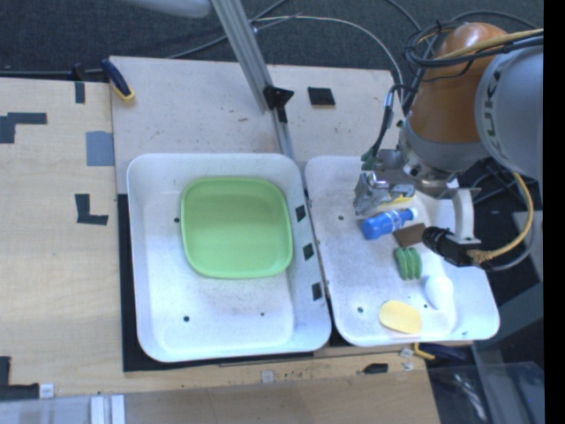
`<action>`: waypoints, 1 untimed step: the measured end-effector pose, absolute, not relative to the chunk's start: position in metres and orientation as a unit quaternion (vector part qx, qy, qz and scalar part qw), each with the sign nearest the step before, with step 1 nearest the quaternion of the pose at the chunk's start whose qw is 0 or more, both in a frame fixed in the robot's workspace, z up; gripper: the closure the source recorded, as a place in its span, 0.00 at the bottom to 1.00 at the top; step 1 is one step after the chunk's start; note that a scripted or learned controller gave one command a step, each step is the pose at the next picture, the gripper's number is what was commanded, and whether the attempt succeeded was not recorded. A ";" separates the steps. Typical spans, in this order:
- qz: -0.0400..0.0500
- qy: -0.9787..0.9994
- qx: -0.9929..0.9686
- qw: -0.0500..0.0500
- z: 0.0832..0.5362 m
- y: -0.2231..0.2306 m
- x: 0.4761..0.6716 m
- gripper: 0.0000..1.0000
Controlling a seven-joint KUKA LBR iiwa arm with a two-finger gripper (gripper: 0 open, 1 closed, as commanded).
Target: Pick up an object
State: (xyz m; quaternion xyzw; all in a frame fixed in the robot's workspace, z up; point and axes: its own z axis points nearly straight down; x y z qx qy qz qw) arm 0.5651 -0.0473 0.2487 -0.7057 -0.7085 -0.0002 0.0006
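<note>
Smooth matt green plastic plate, speckled white plastic bins

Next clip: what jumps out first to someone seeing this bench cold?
The green plate lying flat in the left bin draws the eye first. Next, the grey arm with its orange band, its gripper low in the right bin beside a blue bottle, with a yellow piece near the front rim.

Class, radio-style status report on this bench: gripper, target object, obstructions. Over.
Gripper low in right bin, beside blue bottle. Grasp unconfirmed. Green piece, yellow piece lie nearby. Over.
</note>
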 end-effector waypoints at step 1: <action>0.000 -0.709 -0.705 0.000 0.253 0.006 0.588 1.00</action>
